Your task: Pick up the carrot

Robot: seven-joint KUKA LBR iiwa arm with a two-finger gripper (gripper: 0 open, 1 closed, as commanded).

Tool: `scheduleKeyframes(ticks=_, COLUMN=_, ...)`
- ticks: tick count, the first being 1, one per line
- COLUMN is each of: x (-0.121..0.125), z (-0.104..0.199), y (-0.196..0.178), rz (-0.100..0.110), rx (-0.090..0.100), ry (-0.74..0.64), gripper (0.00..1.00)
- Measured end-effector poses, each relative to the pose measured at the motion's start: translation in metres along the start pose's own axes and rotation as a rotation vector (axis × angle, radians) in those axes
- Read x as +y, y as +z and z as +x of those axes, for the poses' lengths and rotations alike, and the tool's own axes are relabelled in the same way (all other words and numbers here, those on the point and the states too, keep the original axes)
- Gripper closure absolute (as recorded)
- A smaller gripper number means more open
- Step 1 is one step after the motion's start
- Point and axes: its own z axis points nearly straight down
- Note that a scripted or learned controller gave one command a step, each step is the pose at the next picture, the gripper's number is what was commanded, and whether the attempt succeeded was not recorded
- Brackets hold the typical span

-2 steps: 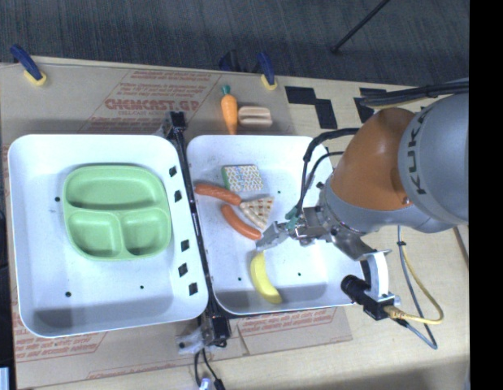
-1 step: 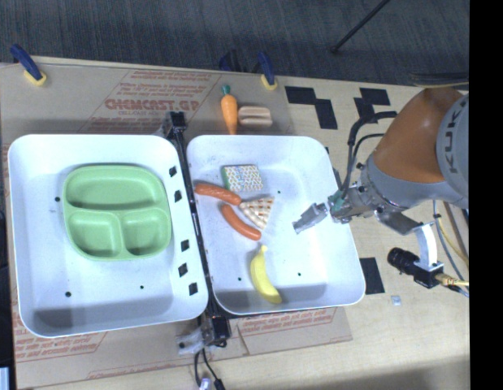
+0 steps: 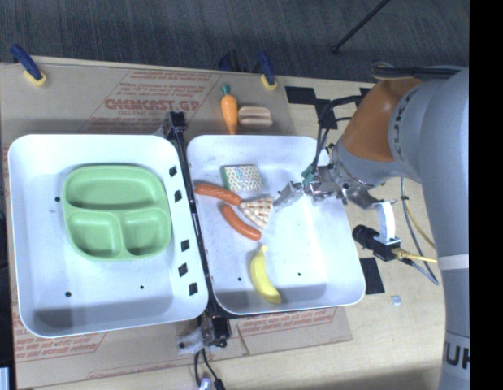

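The carrot (image 3: pixel 228 110) lies outside both bins, on the brown cardboard just behind the back rim of the right bin (image 3: pixel 332 242), its green top pointing away from the bin. Just to its right sits a small bun-like piece (image 3: pixel 254 117), perhaps a hot dog in a roll, though it is too small to tell for sure.

Going from the left: the left bin (image 3: pixel 32 218) holds a green divided tray (image 3: pixel 117 210). A row of black clips runs along the seam between the two bins. In the right bin lie two orange sausages (image 3: pixel 227 205), one behind the other, then a speckled green-and-white block (image 3: pixel 241 177), a tan waffle-patterned wedge (image 3: pixel 258 211) and, nearer the front, a yellow banana (image 3: pixel 263 276).

The gripper (image 3: pixel 288 195) hangs low over the right bin, just right of the wedge and well apart from the carrot. Its fingers are small and blurred against the white floor, so I cannot tell how far apart they stand, nor whether anything is between them. The grey arm (image 3: pixel 430 145) with its orange band hides the bench at the right.
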Motion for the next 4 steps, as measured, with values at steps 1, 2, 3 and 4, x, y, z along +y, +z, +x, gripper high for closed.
scheduleKeyframes(ticks=1, x=0.081, z=0.03, y=-0.067, rz=-0.003, rx=-0.001, ry=-0.07, gripper=0.0)
scheduleKeyframes(ticks=2, x=0.013, z=0.011, y=0.03, rz=-0.005, rx=-0.002, ry=0.004, gripper=0.0)
scheduleKeyframes(ticks=3, x=0.082, z=0.041, y=-0.052, rz=-0.003, rx=-0.001, ry=-0.037, gripper=0.0)
scheduleKeyframes(ticks=4, x=0.078, z=-0.004, y=0.038, rz=-0.001, rx=0.0, ry=0.199, gripper=0.0)
